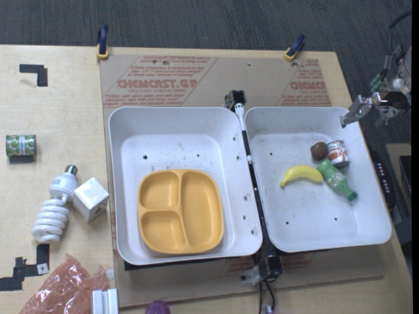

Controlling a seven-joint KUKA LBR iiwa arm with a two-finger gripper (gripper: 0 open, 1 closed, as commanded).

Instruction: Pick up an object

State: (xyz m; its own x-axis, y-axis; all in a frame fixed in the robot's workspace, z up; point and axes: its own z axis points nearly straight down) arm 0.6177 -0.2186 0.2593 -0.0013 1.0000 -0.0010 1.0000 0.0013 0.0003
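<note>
Camera view: banana (302, 174) lying mid right bin (366, 231), just left of green bottle (338, 180), light, smooth and curved, likely best pinched across its thick middle; gripper (357, 112) at bin's far right corner, claw state impossible to tell.

1. The tool (357, 113) is a small piece of pale grey metal, narrowing to a thin silvery tip.
2. Behind it sits a darker, blocky body with black parts.
3. Thin cables loop over it, one dark, with green bits showing among them.
4. Finer details are too small to make out.
</note>
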